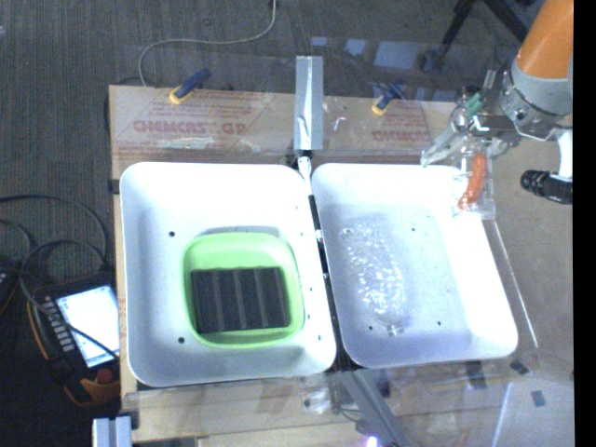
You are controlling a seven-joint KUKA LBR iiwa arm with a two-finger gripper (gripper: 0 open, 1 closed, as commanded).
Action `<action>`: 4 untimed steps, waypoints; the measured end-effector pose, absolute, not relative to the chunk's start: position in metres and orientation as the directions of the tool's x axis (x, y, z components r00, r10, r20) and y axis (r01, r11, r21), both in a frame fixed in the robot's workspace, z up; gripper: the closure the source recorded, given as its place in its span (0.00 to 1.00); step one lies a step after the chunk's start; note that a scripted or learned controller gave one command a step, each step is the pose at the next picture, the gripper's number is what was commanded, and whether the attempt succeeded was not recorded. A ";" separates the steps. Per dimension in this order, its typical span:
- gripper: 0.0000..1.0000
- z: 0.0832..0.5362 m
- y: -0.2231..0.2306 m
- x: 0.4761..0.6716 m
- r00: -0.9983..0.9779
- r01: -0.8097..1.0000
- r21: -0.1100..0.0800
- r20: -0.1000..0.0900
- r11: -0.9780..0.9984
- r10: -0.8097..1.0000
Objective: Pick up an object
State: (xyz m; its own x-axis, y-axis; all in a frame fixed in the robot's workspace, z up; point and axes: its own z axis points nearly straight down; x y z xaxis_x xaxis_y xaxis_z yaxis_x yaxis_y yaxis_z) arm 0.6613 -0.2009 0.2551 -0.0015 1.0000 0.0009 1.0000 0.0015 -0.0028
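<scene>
We see the tool (473, 161) up by the right bin's (484, 277) far corner w/ an orange thing (475, 180) pinched in it (just barely), so a wobble could drop it b/c the hold looks thin.

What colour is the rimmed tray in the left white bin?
Light green rimmed tray with a dark slatted centre, seen in the camera view.
</scene>
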 end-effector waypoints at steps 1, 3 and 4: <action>0.00 0.206 -0.222 0.637 0.103 0.995 -0.003 0.000 -0.103 0.995; 0.00 0.149 -0.222 0.649 0.053 0.999 -0.004 -0.002 -0.053 0.999; 0.00 0.112 -0.214 0.654 -0.069 0.998 0.005 0.005 0.069 0.998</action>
State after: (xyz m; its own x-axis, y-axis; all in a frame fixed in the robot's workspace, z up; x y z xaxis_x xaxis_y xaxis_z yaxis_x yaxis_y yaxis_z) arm 0.6538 -0.2142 0.1120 -0.0685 0.9976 0.0045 0.9976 0.0685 0.0053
